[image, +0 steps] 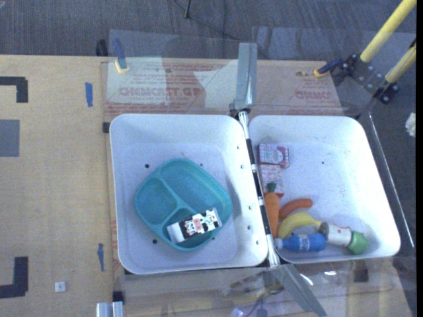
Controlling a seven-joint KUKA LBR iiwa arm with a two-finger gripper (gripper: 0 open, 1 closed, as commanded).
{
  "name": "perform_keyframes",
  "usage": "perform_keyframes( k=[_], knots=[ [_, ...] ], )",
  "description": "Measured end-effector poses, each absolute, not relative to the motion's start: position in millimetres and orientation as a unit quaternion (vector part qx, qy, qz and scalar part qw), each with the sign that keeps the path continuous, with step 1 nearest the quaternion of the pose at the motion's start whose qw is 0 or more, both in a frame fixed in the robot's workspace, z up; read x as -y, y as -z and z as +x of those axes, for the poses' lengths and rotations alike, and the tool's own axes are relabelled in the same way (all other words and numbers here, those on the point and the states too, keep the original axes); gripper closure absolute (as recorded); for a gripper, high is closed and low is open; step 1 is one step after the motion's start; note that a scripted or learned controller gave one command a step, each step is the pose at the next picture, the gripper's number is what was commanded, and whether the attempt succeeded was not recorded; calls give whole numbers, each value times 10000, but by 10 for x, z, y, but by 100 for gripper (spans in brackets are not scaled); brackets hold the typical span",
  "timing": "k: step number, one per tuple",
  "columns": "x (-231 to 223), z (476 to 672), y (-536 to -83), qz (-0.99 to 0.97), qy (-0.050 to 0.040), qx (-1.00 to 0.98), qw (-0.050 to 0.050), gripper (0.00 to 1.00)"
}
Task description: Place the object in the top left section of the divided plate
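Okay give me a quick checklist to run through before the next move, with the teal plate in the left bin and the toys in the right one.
1. Teal divided plastic plate lies flat in left white bin: ok.
2. Plate's top left section free: ok.
3. Black-and-white patterned carton outside the target section: not ok, it lies in the plate's lower section.
4. Yellow toy banana, orange toy carrot and blue bottle crowd together in right white bin: not ok for a clean pick.
5. End effector state: cannot tell.
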State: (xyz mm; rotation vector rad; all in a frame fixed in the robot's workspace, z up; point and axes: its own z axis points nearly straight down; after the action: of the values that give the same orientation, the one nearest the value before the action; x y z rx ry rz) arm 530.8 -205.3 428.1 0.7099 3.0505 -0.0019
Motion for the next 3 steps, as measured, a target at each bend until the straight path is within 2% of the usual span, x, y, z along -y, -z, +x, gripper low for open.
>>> perform_keyframes(
  k=[1, 3],
  knots=[
    [2236, 5612, -4370, 3670, 2, -9302, 49, 100],
    [2200, 5655, -4622, 3625, 8, -9319, 150, 100]
  ],
)
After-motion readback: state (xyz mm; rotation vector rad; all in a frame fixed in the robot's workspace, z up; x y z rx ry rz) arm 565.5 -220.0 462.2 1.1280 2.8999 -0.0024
